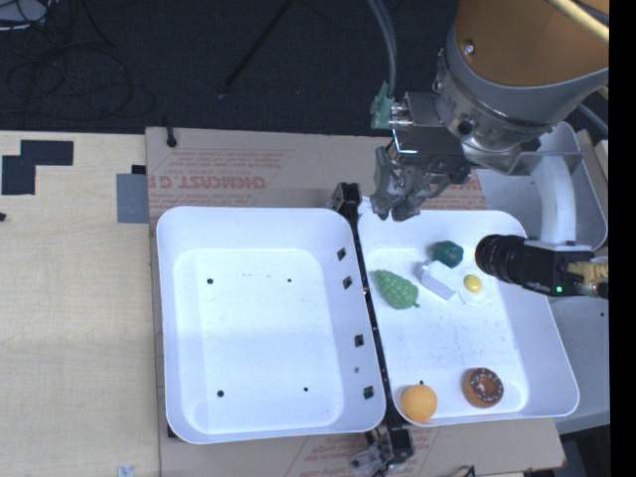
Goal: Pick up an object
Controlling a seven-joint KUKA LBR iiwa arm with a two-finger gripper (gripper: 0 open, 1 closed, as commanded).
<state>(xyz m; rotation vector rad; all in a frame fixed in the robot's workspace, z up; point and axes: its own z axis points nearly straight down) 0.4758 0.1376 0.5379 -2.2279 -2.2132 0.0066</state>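
Note:
The right white bin (537,366) holds several small objects. A green bumpy piece (396,289) lies near its left wall, a dark teal lump (447,253) and a small white block (435,282) sit further right, and a fried egg toy (473,286) lies beside them. An orange ball (419,402) and a brown chocolate doughnut (483,388) rest near the front edge. My gripper (399,207) hangs over the bin's back left corner, above and behind the green piece, with nothing seen between its fingers.
The left white bin (179,266) stands beside the right one, split from it by a black divider (360,306). A black cylindrical device (519,262) juts in over the right bin's right side. Brown cardboard (248,167) lies under both bins.

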